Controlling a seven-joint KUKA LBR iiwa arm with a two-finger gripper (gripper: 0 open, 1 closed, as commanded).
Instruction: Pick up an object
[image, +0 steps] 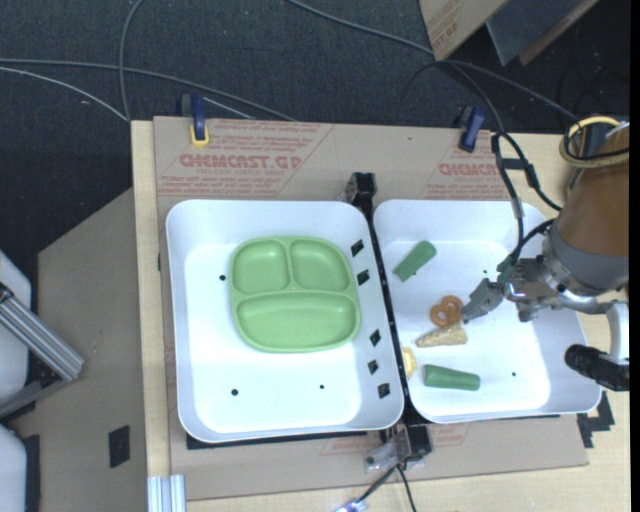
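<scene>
**Lining up a grasp in the right bin**

The bench holds two shallow white plastic bins side by side. The left bin carries a pale green three-compartment plastic plate, lying flat near its far half. The right bin holds the loose candidates: a green oblong block at the far left, tilted; a second green cylinder-like piece near the front edge, lying left to right; a tan wedge-shaped piece between them; and a small orange ring touching the wedge's far side.

The grey arm with its orange band reaches in from the right, and the gripper hangs just right of the ring and wedge. Whether its pincer stands apart or together cannot be told from here.

The nearest targets are the ring and wedge, yet they touch, so closing on one may nudge the other. A clean grasp probably needs the fingers straddling one piece squarely, descending fully before closing. The near green piece, lying well clear, looks the easier choice.
</scene>
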